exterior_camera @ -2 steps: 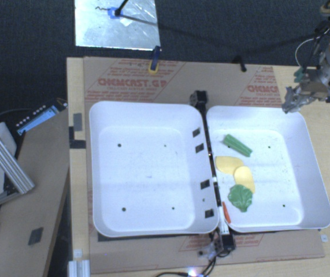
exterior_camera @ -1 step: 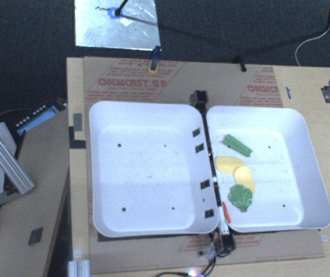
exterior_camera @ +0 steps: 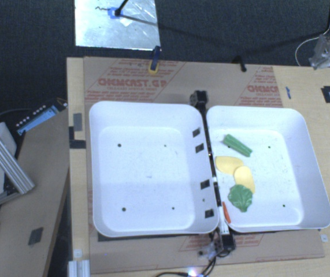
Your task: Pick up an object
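Right bin holding green oblong piece, two yellow pieces touching, green leafy piece just below them, small orange item at divider edge, gripper state cannot tell.

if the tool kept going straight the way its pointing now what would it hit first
Probably the bare bench top just beyond the right bin. The tool hangs at the view's top right and seems to point down at that far corner, outside the bin's rim. Depth is unclear from this slant, so this is a guess.
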`<action>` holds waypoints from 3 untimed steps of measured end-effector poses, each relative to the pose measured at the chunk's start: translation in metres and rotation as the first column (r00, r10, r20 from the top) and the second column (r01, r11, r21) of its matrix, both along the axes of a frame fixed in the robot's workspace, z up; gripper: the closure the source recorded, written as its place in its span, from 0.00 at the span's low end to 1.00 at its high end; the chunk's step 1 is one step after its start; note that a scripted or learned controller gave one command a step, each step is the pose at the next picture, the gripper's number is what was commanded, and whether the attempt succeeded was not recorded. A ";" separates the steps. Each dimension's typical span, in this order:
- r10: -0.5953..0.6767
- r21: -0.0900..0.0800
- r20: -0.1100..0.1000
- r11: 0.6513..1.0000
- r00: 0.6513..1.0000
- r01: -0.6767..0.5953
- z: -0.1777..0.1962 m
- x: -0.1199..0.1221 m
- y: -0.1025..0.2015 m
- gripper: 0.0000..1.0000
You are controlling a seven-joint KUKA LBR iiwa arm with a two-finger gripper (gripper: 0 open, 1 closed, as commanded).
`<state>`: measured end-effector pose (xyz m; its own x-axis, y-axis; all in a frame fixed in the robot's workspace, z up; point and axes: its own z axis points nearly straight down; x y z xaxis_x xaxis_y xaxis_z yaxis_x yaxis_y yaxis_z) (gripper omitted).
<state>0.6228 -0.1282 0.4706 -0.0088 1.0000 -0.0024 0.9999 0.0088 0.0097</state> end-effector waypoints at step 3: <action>0.002 0.005 -0.020 1.000 1.000 -0.002 -0.030 -0.062 0.127 1.00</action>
